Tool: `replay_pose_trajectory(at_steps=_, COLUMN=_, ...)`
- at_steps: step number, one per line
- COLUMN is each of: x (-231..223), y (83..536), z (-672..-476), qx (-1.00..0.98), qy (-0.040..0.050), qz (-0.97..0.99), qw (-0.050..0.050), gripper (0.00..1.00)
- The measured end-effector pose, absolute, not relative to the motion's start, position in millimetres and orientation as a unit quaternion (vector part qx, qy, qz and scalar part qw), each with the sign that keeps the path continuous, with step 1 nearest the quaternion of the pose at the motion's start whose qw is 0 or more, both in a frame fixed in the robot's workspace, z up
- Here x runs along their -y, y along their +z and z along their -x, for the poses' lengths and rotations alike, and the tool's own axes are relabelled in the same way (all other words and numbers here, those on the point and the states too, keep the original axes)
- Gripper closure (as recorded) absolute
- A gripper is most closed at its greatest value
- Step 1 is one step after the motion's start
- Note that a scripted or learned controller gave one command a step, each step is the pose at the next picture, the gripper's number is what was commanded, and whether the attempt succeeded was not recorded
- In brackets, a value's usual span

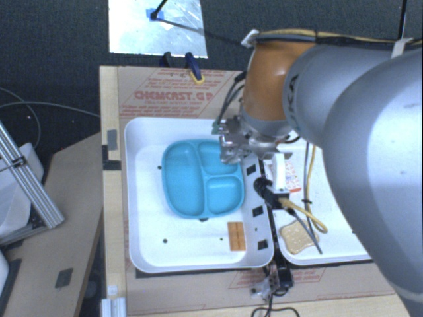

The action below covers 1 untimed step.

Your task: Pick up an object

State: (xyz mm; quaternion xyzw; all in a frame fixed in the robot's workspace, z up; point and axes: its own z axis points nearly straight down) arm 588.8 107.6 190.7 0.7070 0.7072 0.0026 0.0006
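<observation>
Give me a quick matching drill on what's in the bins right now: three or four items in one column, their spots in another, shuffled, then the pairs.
Items:
1. blue divided plate
2. small brown block
3. tan cracker-like piece
4. gripper

Places:
A. near corner of the right bin
B. middle of the left bin
C. over the plate's far right corner
D. left bin, near the front wall, right of centre

Pairs: 1-B, 2-D, 3-A, 4-C

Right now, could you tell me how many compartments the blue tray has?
3: two on the far side of the blue tray, one partly under the end effector, and one near-right. More may be hidden.
</observation>
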Motion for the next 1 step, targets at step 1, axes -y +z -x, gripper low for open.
replay_pose_trajectory(at_steps=1, x=-47.3, y=185.3, z=-672.0, qx=-0.706, qy=0.0021, qz=-0.708, qw=0.004, gripper=1.00)
